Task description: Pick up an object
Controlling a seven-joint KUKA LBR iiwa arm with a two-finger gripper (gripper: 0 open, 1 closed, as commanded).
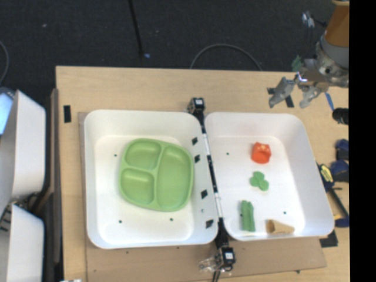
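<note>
The right bin (pixel 294 128) holds a red-orange object (pixel 261 152), a small green clover-shaped piece (pixel 259 181), a long green block (pixel 247 215) and a tan wedge (pixel 279 227) near the front rim. My gripper (pixel 295 96) hangs above the bench just beyond the right bin's far right corner, well behind the red-orange object. Its two grey fingers (pixel 279 93) are spread apart with nothing between them.
The left bin (pixel 94 157) carries a green divided plate (pixel 157 174). Black clips (pixel 196 105) sit along the seam between the bins. Blue and yellow clamps (pixel 333 172) lie at the bench's right edge. A white box (pixel 23 151) stands at the left.
</note>
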